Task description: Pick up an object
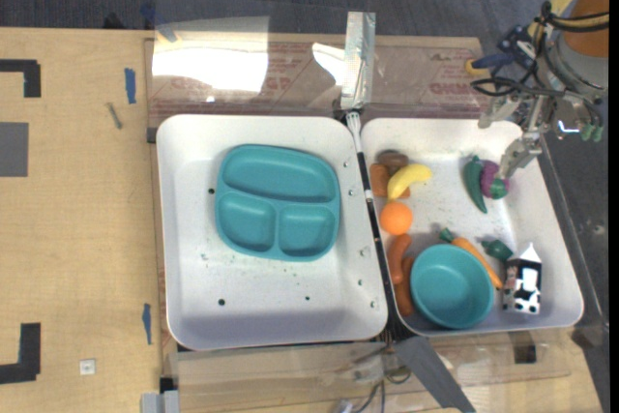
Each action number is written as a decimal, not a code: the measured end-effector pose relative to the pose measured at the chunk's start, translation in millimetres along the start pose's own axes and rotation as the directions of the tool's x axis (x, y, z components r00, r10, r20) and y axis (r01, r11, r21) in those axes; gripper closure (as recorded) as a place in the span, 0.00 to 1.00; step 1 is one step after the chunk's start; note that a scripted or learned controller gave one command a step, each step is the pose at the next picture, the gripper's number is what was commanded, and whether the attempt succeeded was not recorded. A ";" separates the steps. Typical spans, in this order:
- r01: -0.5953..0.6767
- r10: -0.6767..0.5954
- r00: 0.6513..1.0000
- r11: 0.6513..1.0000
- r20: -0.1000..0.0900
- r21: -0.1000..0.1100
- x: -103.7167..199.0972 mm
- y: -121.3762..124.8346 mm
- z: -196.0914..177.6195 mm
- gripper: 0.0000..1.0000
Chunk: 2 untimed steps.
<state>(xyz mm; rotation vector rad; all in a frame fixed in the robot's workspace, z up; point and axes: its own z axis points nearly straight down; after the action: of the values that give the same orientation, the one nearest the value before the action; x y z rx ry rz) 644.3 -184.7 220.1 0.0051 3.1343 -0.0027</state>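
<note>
We look down on two shallow white bins set side by side on the bench. The left bin (184, 305) holds a teal divided plate (279, 201) lying flat near its centre. The right bin (566, 290) is crowded: a banana (410, 178) rests against a brown item (387, 164) by the dividing wall, an orange (396, 219) sits just below them, a teal bowl (451, 284) stands upright toward the near edge with a carrot (476, 259) along its rim, and a black-and-white cow toy (525, 283) occupies the near right corner. We judge the clutter deliberate, offering the arm many candidates in one bin.

The gripper (514, 160) hangs over the far right of that bin. Its tip meets a purple-and-green vegetable (486, 180), which lies just to its left, touching or nearly so. We cannot tell how the gripper is set, nor whether it grips the vegetable at all.
</note>
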 end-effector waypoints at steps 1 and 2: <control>-0.012 0.012 1.000 1.000 -0.009 -0.003 -1.9 -28.4 126.6 0.00; -0.120 0.120 0.993 0.993 0.000 -0.003 13.3 32.5 132.1 0.00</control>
<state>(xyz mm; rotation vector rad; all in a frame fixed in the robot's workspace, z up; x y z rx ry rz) 632.1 -152.3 87.9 0.1939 3.1276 0.0021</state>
